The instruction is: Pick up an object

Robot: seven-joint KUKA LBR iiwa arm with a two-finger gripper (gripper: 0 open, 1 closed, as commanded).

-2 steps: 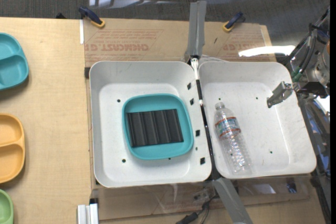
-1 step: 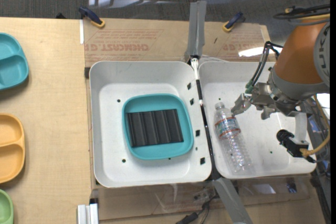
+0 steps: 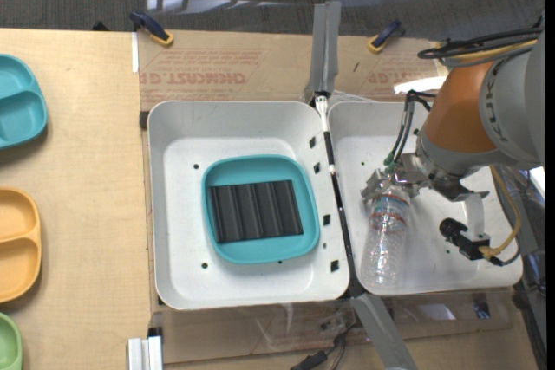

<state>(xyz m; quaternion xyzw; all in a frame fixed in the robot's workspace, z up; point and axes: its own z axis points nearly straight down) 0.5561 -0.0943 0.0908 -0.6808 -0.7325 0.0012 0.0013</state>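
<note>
A clear, crumpled plastic bottle (image 3: 384, 238) is seen lying on its side in the right-hand shallow white bin (image 3: 434, 269). Its long axis runs roughly from 12 to 6 o'clock, with the neck end at 12. It is placed left of the bin's middle, near the wall at 9 o'clock, and its base comes close to the rim at 6 o'clock. Bare floor is left towards 3 o'clock.

The two-finger gripper (image 3: 392, 179) is found at the bottle's neck end, touching or just above it. Whether it is spread or closed cannot be told, and no grasp can be confirmed. The grey arm's orange band (image 3: 460, 113) is seen at 1 o'clock from the gripper, over the bin's upper right part.

The left-hand white bin (image 3: 173, 212) is largely taken up by a teal rounded-square plastic tray (image 3: 256, 166) holding a dark ribbed insert (image 3: 256, 210). A strip of white floor is left free all round it, widest at 9 o'clock.

Brown cardboard (image 3: 225, 69) is laid beyond both bins at 12 o'clock, held by two blue-and-orange clamps (image 3: 152, 28). On the pale wooden tabletop (image 3: 78, 143), well apart at 9 o'clock, a teal divided plate (image 3: 17, 104), an orange divided plate (image 3: 16, 243) and a green plate (image 3: 7, 342) are cut by the frame edge.
</note>
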